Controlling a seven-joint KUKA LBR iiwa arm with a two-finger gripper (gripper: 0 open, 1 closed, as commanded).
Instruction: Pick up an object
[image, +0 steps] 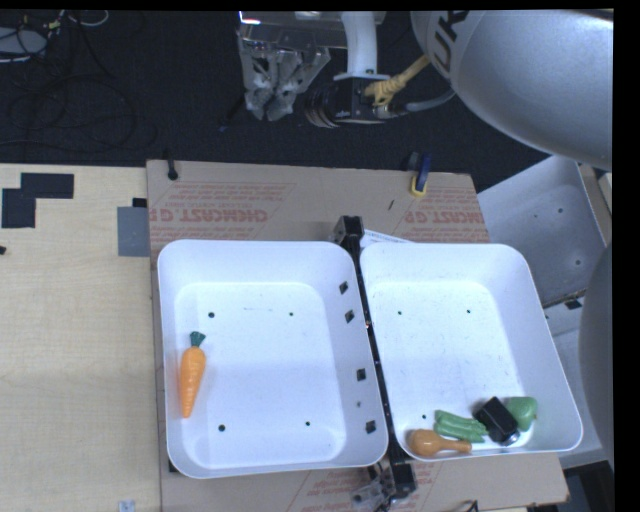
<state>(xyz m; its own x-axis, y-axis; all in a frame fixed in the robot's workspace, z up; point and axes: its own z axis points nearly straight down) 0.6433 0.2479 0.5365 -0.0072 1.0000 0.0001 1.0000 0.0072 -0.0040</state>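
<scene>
An orange toy carrot with a green top lies near the left wall of the left bin. In the front right corner of the right bin a small cluster sits together: a green pod, a black block, a green piece and a tan gourd-shaped toy. My gripper hangs high at the top of the view, beyond the back edge of the bins and far from every object. Nothing shows in it.
The bins stand side by side on a cardboard sheet over a wooden bench. A black clip strip joins them. The arm's large grey body fills the top right. A blue and yellow clamp sits at the cardboard's back edge.
</scene>
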